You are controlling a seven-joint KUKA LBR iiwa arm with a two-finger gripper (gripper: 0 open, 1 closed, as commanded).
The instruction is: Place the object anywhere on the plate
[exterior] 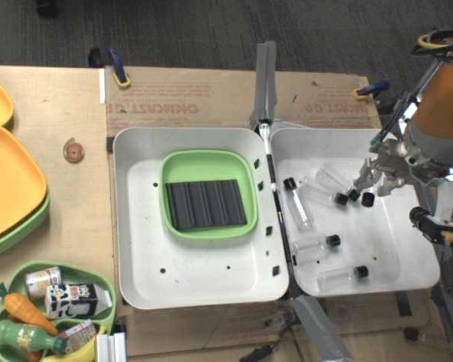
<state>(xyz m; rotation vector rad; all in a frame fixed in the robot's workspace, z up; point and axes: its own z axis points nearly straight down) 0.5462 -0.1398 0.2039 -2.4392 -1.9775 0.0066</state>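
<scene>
The jaws (360,190) stand slightly apart over the right bin (408,277), near a clear vial (328,181). The green plate (208,164) lies at nine o'clock, in the left bin (136,270).

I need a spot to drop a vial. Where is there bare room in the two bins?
Free: the left bin floor in front of the green plate, and the plate's green rim around its dark ribbed insert. Crowded: the right bin, with clear vials scattered near the gripper.
</scene>
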